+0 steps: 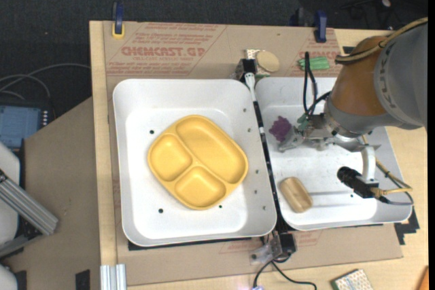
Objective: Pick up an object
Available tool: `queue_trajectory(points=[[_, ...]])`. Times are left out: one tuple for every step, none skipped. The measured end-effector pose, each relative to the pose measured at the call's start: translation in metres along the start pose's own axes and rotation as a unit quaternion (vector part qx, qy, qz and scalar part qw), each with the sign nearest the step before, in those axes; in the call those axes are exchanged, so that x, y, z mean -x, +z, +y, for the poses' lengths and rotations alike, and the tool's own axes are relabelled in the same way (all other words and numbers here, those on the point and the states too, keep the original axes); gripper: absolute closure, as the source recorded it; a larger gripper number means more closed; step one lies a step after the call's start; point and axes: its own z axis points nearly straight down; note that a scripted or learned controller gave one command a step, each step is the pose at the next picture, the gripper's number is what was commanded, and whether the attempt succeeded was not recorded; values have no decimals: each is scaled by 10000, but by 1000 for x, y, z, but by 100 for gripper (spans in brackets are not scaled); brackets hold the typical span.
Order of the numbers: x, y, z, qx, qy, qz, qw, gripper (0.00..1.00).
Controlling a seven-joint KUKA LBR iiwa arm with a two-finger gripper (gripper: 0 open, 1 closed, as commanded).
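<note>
Yellow divided plate [197, 161] looking like smooth plastic with a soft sheen, white bins [136, 214] showing as matt plastic, tan block [296, 194] appearing wooden and unvarnished, purple object [279, 127] looking soft, bench [170, 47] showing matt brown board.

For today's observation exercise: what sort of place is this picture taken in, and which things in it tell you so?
Probably a robotics lab or test bench. A grey and orange robot arm reaches over two white bins, which sit on a board held by blue clamps, with cables running over a dark carpeted floor.
</note>
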Motion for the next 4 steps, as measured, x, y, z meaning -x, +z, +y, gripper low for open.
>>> queue_trajectory(points=[[-10,-6,36,32,12,-16,10000,0],[-7,-6,64,32,17,-17,10000,0],[-7,-17,64,38,18,-21,10000,100],[-7,-16,63,32,17,-22,10000,0]])
